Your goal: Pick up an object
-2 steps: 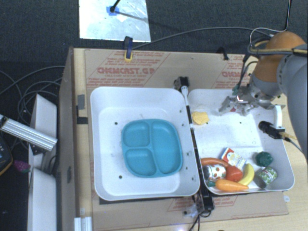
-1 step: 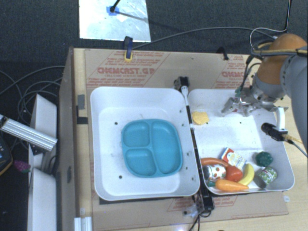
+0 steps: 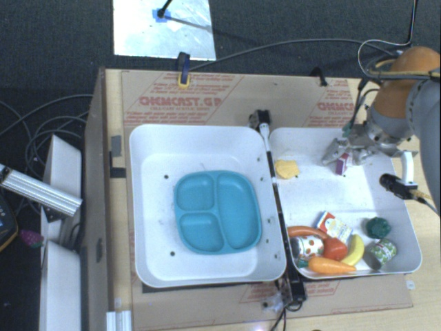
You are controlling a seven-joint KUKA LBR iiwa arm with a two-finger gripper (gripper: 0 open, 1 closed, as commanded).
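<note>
End effector (image 3: pixel 342 158): low over far part of right bin (image 3: pixel 358 193), fingers spread, small purplish item between tips, grip uncertain. Yellow flat piece (image 3: pixel 286 169) near left wall. Front corner cluster, touching: red-white carton (image 3: pixel 331 224), banana (image 3: pixel 355 249), carrot (image 3: pixel 331 265), tomato (image 3: pixel 335 249), dark green ball (image 3: pixel 377 227), printed can (image 3: pixel 382 252). Left bin (image 3: pixel 158 150): blue divided tray (image 3: pixel 217 209). Table (image 3: pixel 207 98) sheeting printed "CHEMCAST GP" in red; carton print unreadable.
</note>
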